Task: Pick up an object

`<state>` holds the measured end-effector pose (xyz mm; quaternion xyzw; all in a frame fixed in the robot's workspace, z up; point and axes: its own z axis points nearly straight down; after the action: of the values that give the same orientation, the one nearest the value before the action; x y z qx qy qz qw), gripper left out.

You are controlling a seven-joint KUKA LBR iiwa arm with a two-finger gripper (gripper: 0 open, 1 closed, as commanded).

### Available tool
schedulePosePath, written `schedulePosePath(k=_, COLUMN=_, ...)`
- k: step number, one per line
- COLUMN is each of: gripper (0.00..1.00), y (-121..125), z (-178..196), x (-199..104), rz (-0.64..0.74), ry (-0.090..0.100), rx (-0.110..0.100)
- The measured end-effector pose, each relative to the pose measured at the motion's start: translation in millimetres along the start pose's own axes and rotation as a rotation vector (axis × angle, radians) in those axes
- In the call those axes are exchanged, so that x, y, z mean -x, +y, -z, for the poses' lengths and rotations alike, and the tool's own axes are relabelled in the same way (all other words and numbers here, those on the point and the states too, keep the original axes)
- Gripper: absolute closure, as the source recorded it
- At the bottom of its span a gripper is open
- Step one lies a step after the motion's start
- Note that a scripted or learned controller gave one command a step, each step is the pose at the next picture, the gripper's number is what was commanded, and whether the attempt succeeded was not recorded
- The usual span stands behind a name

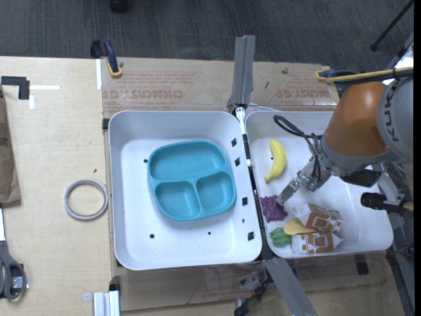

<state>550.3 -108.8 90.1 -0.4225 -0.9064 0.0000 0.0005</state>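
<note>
Banana [277, 160] long axis near-vertical, stem up, right bin [368, 242] | jaws [291, 191] beside grapes [272, 207], state unreadable

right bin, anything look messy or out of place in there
Nothing looks spilled or broken. The banana lies alone near the top of the right bin; the purple grapes, a green and yellow toy and an orange-and-white carton crowd its lower end.

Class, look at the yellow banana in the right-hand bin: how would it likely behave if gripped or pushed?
The banana looks curved and smooth, so it may pivot or slide on the white bin floor when pushed. It probably stays stiff when lifted. Its tapered ends could slip from a gripper.
</note>
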Motion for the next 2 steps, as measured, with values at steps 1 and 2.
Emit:
schedulePosePath(k=1, gripper=0.0, y=43.0, z=0.3, x=22.9, rz=0.03, ry=-0.001, rx=0.001)
schedulePosePath(k=2, gripper=0.0, y=72.0, z=0.3, x=59.9, rz=-0.058, ry=0.001, rx=-0.002)
